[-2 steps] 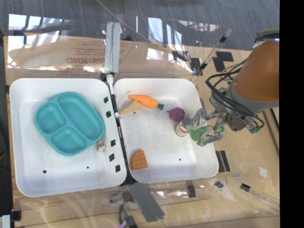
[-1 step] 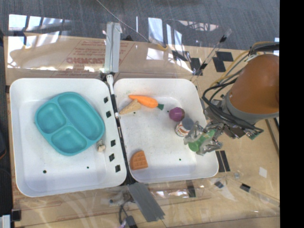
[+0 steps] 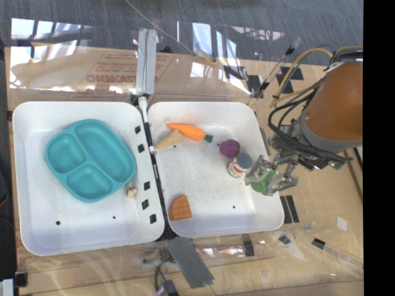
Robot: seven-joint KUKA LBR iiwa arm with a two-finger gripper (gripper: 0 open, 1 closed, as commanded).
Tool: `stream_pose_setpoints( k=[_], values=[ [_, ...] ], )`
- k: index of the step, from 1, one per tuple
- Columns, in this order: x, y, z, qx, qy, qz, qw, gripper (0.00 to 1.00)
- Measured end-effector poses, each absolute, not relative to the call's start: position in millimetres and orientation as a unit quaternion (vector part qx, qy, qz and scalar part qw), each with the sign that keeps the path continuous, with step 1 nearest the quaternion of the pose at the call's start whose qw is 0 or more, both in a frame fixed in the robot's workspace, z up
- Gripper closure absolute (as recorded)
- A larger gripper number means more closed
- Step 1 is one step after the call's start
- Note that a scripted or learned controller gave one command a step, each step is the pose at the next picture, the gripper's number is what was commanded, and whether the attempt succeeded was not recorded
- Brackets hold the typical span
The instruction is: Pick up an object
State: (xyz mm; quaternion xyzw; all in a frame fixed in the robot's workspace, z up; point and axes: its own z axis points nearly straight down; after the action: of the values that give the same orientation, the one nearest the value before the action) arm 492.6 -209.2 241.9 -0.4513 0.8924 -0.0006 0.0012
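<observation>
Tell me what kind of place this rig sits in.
Likely a robot lab bench for pick tests: two white bins side by side, toy food like a carrot, a teal plate, and taped cables by the arm.

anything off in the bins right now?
Mostly tidy. The can lies tipped on its side by the right bin's right wall, touching the purple ball. The pincer sits over that wall with something green at its tip. A small beige bit lies loose beside the teal plate.
</observation>
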Motion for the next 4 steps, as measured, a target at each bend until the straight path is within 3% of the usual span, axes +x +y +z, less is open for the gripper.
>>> stream_pose_setpoints(
  k=[1,2,3,4],
  values=[
    [494.7,-208,218,-0.534,0.846,0.0016,-0.001,1.00],
    [477.9,-209,233,-0.632,0.775,0.0001,0.001,1.00],
    [476.9,-175,211,-0.762,0.648,0.0024,-0.001,1.00],
    [476.7,-92,205,-0.813,0.583,0.0029,-0.001,1.00]
  ],
)
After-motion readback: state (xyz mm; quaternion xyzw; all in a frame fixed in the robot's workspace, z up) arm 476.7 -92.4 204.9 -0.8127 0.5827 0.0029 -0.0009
